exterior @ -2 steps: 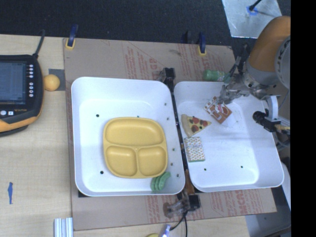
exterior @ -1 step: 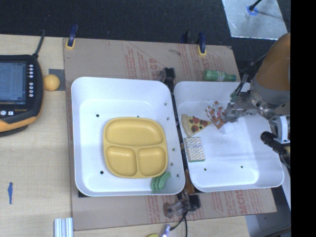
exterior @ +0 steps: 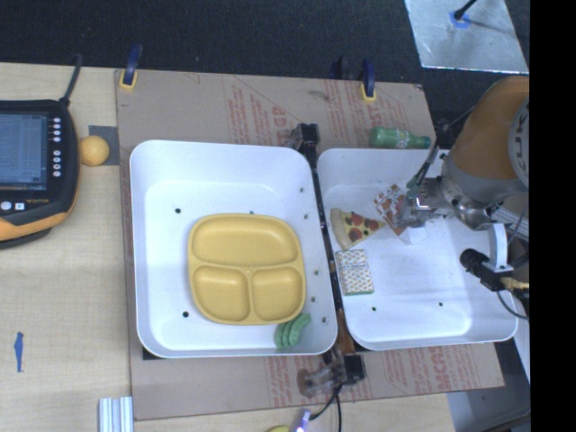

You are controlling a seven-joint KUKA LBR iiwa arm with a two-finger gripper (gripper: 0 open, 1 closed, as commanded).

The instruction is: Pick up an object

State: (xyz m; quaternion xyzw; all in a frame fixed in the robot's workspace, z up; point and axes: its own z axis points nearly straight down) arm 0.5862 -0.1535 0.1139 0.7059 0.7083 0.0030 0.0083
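Wood-look surface (exterior: 54, 313) w/ brown cardboard (exterior: 234, 97) under two white bins; dark floor behind. Hand (exterior: 416, 207) low in right bin (exterior: 432, 322), touching patterned packet (exterior: 392, 203); grip state unclear.

Arm (exterior: 490, 151) cut off at right.

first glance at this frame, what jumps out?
The big yellow three-compartment plastic plate in the left white bin, with a small green ridged toy at its lower right edge. In the right white bin, the grey arm's end effector sits over a small patterned packet, beside a toy pizza slice and a green-checked card.
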